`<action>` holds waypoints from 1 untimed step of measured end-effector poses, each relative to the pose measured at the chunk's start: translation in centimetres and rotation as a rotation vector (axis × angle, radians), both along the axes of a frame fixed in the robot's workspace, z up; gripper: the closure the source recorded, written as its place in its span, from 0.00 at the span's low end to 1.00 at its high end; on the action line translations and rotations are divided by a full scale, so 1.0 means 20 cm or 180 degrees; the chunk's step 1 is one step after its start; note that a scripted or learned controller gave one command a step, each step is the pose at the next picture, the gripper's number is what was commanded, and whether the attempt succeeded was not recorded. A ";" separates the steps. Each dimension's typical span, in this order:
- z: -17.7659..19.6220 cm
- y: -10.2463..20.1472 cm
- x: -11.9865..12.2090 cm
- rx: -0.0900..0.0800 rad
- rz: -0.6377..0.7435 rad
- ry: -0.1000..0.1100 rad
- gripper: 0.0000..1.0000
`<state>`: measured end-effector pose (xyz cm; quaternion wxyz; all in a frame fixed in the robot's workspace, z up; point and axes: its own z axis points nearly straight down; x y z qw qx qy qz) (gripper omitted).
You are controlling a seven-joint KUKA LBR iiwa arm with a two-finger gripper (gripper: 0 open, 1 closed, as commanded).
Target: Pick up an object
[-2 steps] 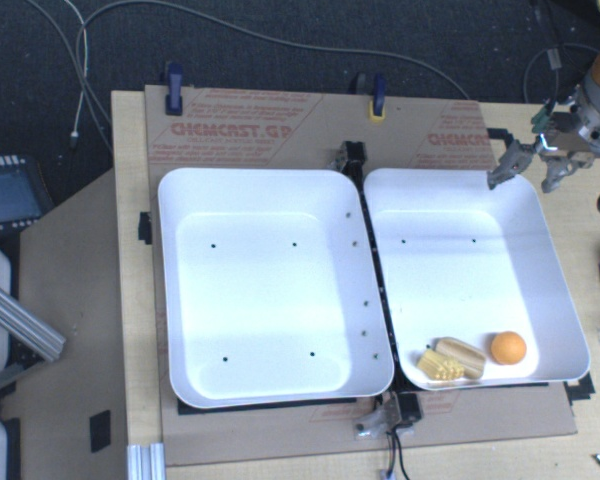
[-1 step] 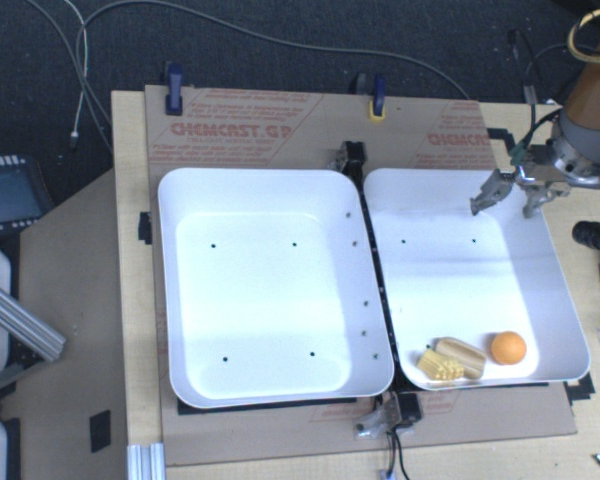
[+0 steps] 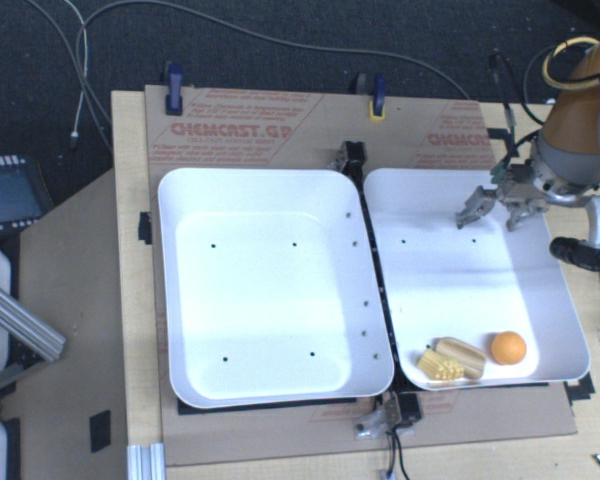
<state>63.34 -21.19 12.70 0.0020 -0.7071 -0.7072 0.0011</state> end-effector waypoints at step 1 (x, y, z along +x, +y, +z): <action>-0.21 0.00 0.00 -0.0001 0.0001 -0.0004 0.00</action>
